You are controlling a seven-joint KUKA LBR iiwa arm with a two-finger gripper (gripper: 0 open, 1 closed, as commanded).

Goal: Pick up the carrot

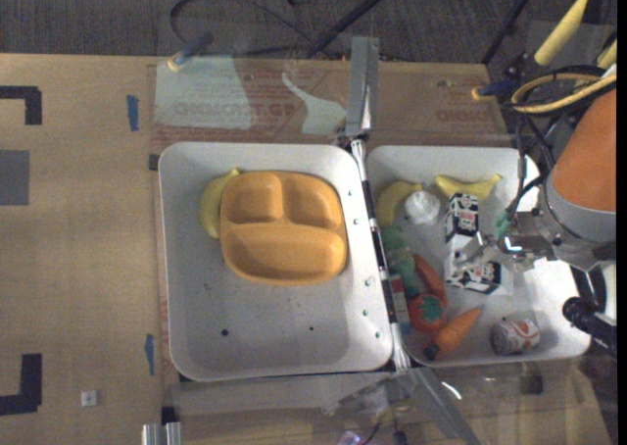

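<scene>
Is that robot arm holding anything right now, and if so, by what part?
It cannot be told: the gripper hangs over the right bin, its tips unclear. The carrot lies apart from it on the bin floor, unheld.

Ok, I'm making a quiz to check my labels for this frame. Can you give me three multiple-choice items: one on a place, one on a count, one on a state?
1. Where is the orange divided tray?
A. in the view's right bin
B. in the view's left bin
C. on the bench outside both bins

2. How many black-and-white cartons are there?
A. one
B. two
C. four

3. What state is the carrot in?
A. lying on the floor of the right bin
B. lifted above the bin by the gripper
C. resting on the tray

Answers:
1 B: the tray sits inside the left bin.
2 B: one carton stands above the other in the right bin.
3 A: the carrot lies near the bin's front edge, apart from the gripper.
</scene>
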